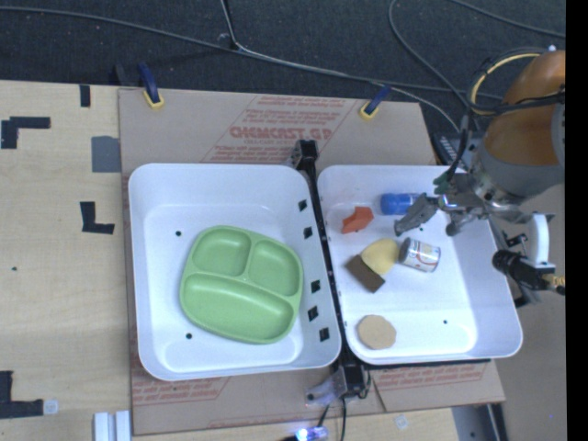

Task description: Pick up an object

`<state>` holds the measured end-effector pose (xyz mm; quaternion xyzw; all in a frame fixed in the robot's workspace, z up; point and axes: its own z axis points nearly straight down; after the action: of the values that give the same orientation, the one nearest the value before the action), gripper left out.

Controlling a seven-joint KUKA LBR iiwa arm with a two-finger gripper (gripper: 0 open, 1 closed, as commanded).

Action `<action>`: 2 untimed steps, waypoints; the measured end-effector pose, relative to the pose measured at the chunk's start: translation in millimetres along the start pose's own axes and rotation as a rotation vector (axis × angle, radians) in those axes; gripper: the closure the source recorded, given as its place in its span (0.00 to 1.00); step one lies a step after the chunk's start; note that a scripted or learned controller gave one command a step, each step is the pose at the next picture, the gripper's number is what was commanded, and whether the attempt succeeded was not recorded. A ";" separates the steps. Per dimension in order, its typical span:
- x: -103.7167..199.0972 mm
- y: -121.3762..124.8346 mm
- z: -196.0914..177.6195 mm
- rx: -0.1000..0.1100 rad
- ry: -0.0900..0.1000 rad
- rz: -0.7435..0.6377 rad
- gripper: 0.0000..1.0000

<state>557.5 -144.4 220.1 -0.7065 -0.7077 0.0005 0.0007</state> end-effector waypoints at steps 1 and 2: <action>3.1 -3.2 64.2 0.005 0.000 0.001 0.00; 0.4 -14.0 115.5 0.005 0.000 0.001 0.00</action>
<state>543.3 -144.0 104.7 -0.7069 -0.7073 0.0022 0.0025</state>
